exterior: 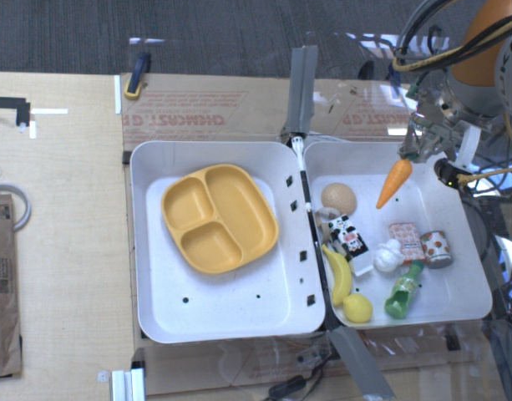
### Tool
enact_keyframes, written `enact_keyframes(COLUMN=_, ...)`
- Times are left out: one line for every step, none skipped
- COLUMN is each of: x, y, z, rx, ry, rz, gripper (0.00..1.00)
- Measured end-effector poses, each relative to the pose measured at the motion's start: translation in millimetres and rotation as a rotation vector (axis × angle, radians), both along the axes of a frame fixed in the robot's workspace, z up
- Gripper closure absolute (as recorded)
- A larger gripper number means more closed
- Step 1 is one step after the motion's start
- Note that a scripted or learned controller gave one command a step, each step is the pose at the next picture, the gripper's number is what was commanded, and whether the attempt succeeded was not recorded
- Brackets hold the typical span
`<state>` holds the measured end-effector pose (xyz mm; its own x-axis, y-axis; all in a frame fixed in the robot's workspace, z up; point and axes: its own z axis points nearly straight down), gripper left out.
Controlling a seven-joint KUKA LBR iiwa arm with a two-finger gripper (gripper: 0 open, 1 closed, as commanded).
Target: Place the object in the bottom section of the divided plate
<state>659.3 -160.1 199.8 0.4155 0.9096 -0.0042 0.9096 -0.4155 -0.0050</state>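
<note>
A yellow divided plate (218, 217) lies in the left bin (159, 307), with nothing in its three sections. Over the right bin (473, 299), my gripper (414, 152) is shut on the thick top end of an orange carrot (393, 182). The carrot hangs tilted, tip pointing down-left, above the bin's far side. It is well to the right of the plate.
The right bin holds a beige egg-shaped ball (339, 197), a black-and-white cow toy (347, 236), a banana (339, 276), a lemon (357, 308), a green bottle (403, 291), a white object (387, 257), a pink packet (405, 241) and a small can (436, 247). A grey divider post (301, 90) stands between the bins.
</note>
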Motion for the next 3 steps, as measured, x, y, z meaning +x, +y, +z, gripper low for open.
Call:
enact_keyframes(x=0, y=7, z=42, rx=0.000, ry=-0.003, rz=0.006, gripper=1.00)
enact_keyframes(x=0, y=8, z=14, rx=0.001, ry=0.000, rz=0.104, gripper=1.00)
enact_keyframes(x=-2, y=112, z=16, rx=0.002, ry=-0.001, rz=0.291, gripper=1.00)
